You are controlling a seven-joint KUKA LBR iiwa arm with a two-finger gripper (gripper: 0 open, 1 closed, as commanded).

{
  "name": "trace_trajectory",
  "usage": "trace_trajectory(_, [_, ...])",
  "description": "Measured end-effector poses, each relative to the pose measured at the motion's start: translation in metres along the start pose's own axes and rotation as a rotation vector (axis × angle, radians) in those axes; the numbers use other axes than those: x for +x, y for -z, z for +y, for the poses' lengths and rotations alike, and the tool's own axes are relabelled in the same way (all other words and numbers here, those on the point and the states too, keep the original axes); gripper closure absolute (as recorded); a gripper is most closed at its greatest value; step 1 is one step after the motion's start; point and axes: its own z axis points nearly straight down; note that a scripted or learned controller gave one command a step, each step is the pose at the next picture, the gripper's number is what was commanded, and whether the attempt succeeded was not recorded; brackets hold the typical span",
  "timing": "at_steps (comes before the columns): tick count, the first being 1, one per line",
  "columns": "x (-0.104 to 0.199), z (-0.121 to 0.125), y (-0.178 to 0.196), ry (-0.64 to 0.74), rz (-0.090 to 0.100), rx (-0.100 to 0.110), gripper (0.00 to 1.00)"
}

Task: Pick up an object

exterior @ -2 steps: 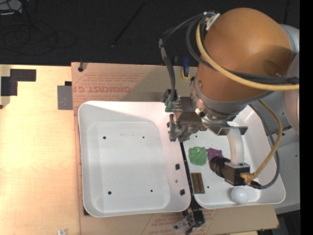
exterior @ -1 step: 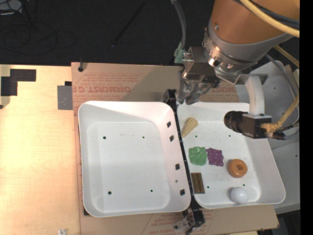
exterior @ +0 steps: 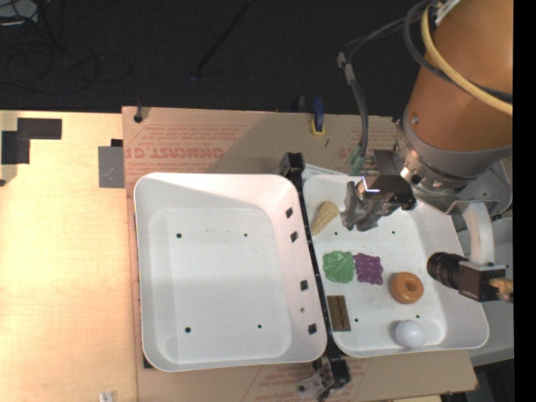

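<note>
So the claw (exterior: 362, 214) is down over the far part of the right bin (exterior: 456, 325), hanging off that big grey arm with the orange band (exterior: 465, 57). Honestly can't tell from this angle whether it's released or clenched, it's just a dark lump from up here, and nothing visibly sits in it. Just to its left, nearly touching, is a cream cone-shaped thing (exterior: 325, 216). Below the claw, toward the near edge, there's a green lumpy piece (exterior: 339, 265) with a purple cluster (exterior: 368, 268) right against it. Further down and to the right sits a brown donut (exterior: 406, 288), and past that a white ball (exterior: 410, 332). A small brown block (exterior: 337, 312) lies down-left by the divider. The left bin (exterior: 159, 224) is well off to the claw's left.
</note>
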Motion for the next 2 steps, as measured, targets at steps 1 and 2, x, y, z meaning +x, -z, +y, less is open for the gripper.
trace_trajectory(1, [0.062, 0.011, 0.101, 0.013, 0.005, -0.017, 1.00])
trace_trajectory(2, [0.083, 0.000, 0.110, 0.009, 0.002, -0.008, 1.00])
